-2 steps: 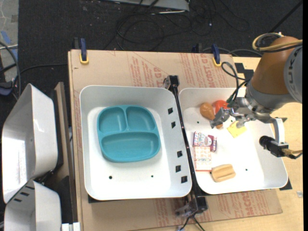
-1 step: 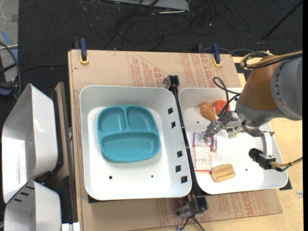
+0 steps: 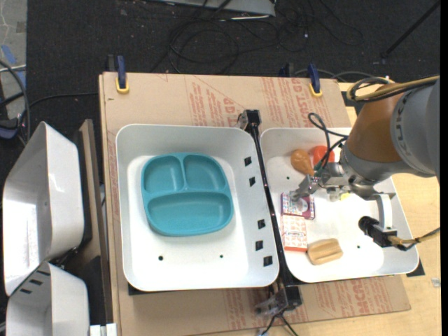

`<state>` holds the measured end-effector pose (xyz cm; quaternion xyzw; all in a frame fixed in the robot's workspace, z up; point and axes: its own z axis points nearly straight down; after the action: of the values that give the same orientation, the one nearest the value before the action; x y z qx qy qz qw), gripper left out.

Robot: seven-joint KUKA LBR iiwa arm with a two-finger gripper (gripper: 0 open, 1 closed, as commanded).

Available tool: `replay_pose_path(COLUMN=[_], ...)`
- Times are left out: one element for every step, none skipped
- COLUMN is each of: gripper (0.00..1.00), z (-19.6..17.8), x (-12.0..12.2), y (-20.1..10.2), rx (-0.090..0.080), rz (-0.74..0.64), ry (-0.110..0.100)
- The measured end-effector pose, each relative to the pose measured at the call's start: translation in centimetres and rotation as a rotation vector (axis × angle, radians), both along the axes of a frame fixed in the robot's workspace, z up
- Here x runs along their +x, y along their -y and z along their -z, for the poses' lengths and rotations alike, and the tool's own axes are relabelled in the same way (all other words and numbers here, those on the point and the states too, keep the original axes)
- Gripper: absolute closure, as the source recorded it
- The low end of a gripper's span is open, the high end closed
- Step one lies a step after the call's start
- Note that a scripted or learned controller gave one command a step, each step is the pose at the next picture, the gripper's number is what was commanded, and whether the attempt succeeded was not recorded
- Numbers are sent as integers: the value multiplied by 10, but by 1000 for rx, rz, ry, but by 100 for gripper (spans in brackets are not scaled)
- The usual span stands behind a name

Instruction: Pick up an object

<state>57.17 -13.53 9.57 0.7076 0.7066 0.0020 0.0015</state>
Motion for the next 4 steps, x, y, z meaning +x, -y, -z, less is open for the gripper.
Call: replay_pose_path(gripper=[100,100,100,100], z=[-13,-72,-120,-129], x=[2,3,4,13], y=[0,9,9,-36], rx=[-1,-3,-3,-1], rz=[0,-1,-4,-8], ry=[6,0,2,-2])
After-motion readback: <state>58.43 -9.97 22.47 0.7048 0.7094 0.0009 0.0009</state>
